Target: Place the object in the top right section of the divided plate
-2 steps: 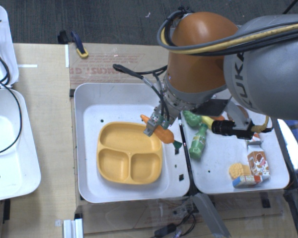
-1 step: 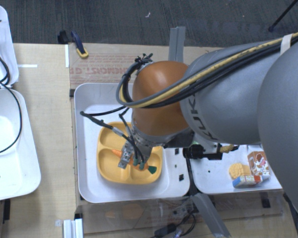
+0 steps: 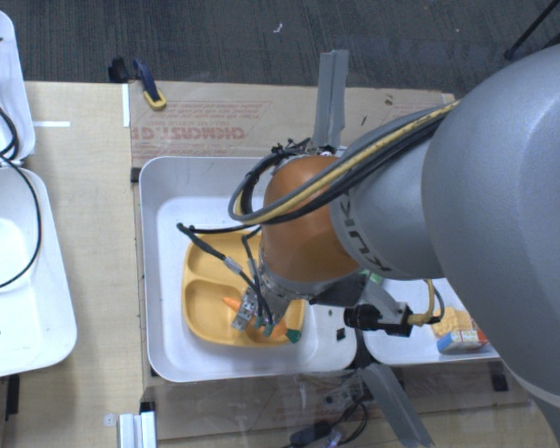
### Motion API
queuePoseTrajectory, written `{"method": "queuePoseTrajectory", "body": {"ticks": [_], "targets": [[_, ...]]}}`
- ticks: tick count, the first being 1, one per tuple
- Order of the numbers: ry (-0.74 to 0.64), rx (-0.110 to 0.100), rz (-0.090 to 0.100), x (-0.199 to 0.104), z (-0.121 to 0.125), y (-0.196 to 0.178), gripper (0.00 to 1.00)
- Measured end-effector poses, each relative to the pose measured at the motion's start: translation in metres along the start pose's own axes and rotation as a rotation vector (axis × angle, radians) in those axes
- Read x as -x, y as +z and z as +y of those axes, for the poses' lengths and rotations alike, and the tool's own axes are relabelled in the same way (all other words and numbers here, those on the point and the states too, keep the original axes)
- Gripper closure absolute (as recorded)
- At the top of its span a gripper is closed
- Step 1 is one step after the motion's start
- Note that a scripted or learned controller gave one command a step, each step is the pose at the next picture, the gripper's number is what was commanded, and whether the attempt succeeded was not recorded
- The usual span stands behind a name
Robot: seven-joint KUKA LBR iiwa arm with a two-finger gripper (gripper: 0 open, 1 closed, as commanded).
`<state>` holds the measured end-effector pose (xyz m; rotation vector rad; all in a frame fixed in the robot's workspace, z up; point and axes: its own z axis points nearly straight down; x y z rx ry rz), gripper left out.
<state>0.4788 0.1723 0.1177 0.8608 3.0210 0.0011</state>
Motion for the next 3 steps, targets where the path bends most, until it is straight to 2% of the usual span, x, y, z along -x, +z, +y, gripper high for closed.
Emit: {"method": "queuePoseTrajectory", "body": {"ticks": [1, 2, 3], "targets": [[0.011, -0.004, 0.0, 0.007, 0.04, -0.136, 1.0], [0.011, -0.005, 0.001, 0.007, 0.04, -0.136, 0.0], [0.254, 0.011, -0.009, -0.011, 0.029, 0.008, 0.0]]}}
